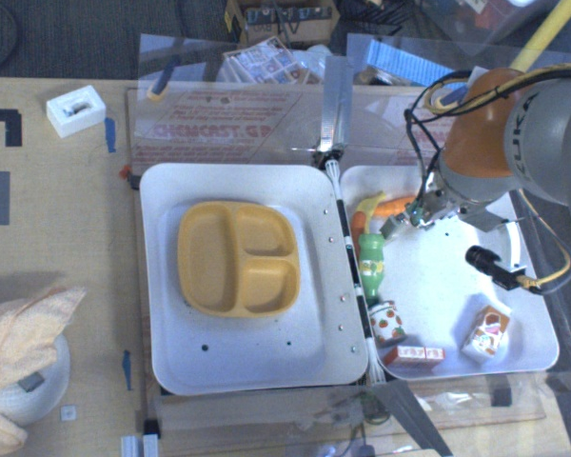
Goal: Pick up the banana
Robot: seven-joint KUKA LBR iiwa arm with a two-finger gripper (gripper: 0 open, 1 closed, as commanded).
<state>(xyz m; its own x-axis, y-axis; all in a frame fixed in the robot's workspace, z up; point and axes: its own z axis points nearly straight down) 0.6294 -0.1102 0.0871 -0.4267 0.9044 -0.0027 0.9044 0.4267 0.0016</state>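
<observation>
Lowest in the frame, a red-and-white box (414, 355) lies against the bottom rim of the right bin (550, 350). A spotted cup (386, 322) stands just above it and a small carton (486, 332) sits toward the lower right corner. Up the frame, a green bottle (372, 258) lies along the divider between the two bins. Across that divider, a yellow divided tray (238, 258) sits in the middle of the left bin (162, 293).

Farther back, the banana (368, 204), yellowish-green, rests in the upper left corner of the right bin, close to the divider and just above the bottle's cap. An orange carrot-like piece (393, 206) lies right beside it, perhaps touching.

The gripper (416, 213) hangs low at the carrot's right end, near the banana but not on it. From this angle there is no telling whether it is released or clenched, and nothing can be seen in its hold. The grey arm (542, 150) bends in behind it from the upper right of the frame.

The job looks to be at the approach stage, with the banana lying in the bin, not yet lifted. The next move seems to call for a short shift left toward the divider. The gripper would then need to come down carefully onto the banana alone, since the carrot, the bottle and the bin wall all crowd that corner.
</observation>
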